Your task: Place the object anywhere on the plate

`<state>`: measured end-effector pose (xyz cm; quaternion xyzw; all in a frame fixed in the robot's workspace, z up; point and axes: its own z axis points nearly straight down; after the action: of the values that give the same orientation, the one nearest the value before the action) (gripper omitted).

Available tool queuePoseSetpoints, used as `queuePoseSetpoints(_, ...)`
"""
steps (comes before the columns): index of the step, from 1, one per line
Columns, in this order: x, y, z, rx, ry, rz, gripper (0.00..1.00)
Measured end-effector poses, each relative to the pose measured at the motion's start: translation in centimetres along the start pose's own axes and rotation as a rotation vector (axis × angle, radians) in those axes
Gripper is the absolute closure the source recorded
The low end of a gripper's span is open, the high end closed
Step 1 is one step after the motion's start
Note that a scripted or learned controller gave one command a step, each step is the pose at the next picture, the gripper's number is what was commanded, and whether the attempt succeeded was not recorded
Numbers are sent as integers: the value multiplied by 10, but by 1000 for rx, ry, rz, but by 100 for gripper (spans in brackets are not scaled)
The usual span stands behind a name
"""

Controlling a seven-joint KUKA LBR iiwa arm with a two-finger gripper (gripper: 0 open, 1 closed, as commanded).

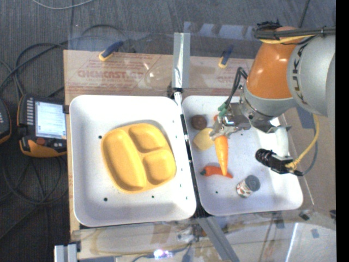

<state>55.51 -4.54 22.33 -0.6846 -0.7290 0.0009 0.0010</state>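
Note:
A yellow divided plate (140,156) lies in the middle of the left white bin (87,201). In the right bin (272,198) an orange carrot (222,153) points down the view, its upper end right under my gripper (224,126). The gripper sits over the bin's upper middle, touching or just above the carrot's top; the wrist hides the contact. A pale yellow rounded object (203,140) lies just left of the carrot.
A small brown ball (199,121) sits near the right bin's upper left. A red-orange piece (217,172) lies below the carrot's tip, and a small grey can (247,186) lies further right. A raised divider (185,141) separates the two bins.

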Motion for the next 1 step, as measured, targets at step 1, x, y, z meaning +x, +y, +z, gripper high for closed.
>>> queuePoseSetpoints(1,69,18,41,2,0,-209,100)
